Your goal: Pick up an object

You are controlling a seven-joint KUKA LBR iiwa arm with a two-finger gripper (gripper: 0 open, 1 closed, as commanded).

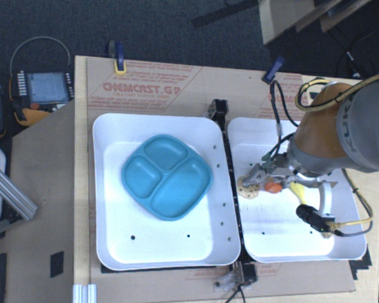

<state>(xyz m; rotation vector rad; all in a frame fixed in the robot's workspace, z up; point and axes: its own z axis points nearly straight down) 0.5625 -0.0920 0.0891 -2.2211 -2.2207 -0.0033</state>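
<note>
The gripper point(256, 177) sits low in the right bin point(279, 244), near its left wall; whether it is released or clenched cannot be told. Just beside it lie a round, tan, speckled cookie-like piece point(249, 191), a small red-orange item point(273, 187) and a yellow item point(297, 191). The left bin point(109, 238) holds a blue divided plate point(167, 176).

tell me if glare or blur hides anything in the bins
In the camera view, light is even and soft; the blue divided plate is sharp with only faint shadow. The right bin is bright, nearly washed out; the small items under the gripper, a cookie and an orange piece, look slightly soft.
</note>
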